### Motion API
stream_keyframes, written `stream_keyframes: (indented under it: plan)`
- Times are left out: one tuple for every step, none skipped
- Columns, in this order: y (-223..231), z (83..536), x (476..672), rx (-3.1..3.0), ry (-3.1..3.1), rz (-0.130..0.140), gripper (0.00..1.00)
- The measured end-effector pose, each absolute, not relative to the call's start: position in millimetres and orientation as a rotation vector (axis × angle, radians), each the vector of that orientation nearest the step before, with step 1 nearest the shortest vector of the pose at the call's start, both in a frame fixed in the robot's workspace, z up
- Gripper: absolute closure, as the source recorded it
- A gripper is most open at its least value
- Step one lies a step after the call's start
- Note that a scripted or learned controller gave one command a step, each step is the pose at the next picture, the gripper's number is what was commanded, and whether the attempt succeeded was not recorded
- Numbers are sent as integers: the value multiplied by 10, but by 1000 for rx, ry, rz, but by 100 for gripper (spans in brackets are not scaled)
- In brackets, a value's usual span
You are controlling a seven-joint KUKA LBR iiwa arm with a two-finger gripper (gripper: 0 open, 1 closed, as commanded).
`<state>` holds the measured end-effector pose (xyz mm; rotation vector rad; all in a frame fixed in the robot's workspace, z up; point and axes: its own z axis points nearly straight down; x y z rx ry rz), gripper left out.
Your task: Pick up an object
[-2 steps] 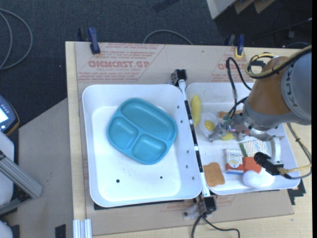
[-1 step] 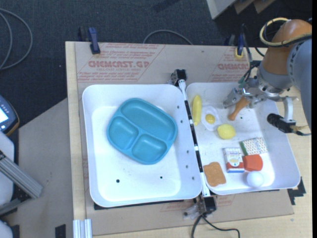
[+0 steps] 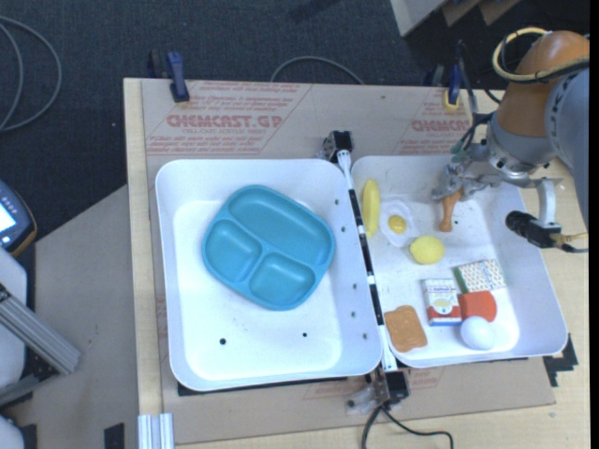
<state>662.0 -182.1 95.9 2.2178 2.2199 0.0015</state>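
Over the far end of the right white plastic bin (image 3: 538,293), the two-finger gripper (image 3: 453,187) is clamped on a slim orange-brown stick-shaped toy (image 3: 447,211) hanging below it; a yellow lemon-like ball (image 3: 427,250) lies nearer the camera, just beside.

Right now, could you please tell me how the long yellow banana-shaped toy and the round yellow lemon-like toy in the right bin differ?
The long yellow banana-shaped toy is slender and stretched along the bin's left wall, while the round yellow lemon-like toy is compact and nearly ball-shaped. The banana toy lies further toward the bin's far end, beside the fried-egg toy; the lemon toy sits nearer the bin's middle. Both are yellow and lie loose in the right-hand white bin.
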Motion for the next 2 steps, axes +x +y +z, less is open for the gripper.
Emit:
stream_keyframes:
  plan:
    - [-1141, 1104, 6602, 2217, 2230, 0, 100]
    - [-636, 1867, 5973, 2223, 2229, -3, 100]
